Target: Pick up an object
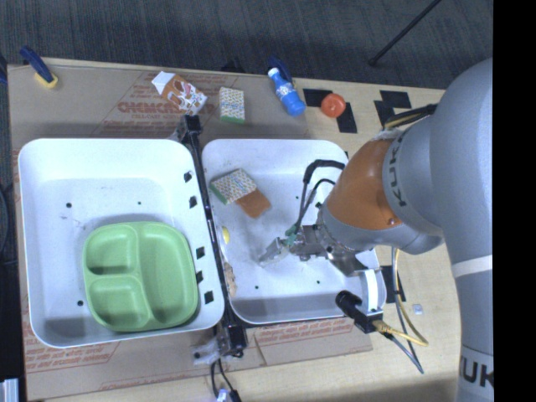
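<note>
My gripper (272, 250) hangs low over the middle of the right bin (276, 308), reaching in from the right under the orange-banded wrist. I see nothing held in it. Up and left of it, a green and tan box (232, 184) lies on the bin floor. A brown block (255, 203) rests against that box's lower right corner. A small yellow piece (225, 235) sits by the bin's left wall. The left bin (50, 174) holds a green divided plate (141, 275).
Behind the bins on the cardboard lie a blue bottle (287, 93), an orange ball (333, 105), a small box (231, 105) and a snack packet (178, 93). A blue clamp (38, 67) sits at the far left corner.
</note>
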`<act>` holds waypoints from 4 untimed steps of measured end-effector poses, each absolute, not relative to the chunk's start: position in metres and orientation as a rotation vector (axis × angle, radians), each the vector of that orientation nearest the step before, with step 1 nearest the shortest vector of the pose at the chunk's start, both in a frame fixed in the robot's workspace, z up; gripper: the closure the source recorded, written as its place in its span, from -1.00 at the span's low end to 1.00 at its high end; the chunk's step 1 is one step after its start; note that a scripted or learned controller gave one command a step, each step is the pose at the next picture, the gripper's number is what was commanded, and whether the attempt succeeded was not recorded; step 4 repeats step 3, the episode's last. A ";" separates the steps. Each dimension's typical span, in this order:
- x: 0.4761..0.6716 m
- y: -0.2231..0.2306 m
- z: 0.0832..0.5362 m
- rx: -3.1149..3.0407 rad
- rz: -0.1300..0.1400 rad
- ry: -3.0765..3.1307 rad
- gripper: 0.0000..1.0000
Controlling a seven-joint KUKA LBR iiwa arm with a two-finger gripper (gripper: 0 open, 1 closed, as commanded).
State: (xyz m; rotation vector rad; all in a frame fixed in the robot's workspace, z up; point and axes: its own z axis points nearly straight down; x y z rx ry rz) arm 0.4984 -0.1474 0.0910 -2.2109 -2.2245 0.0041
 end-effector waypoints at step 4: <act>0.557 -0.014 0.291 -2.214 -0.003 -2.230 -1.00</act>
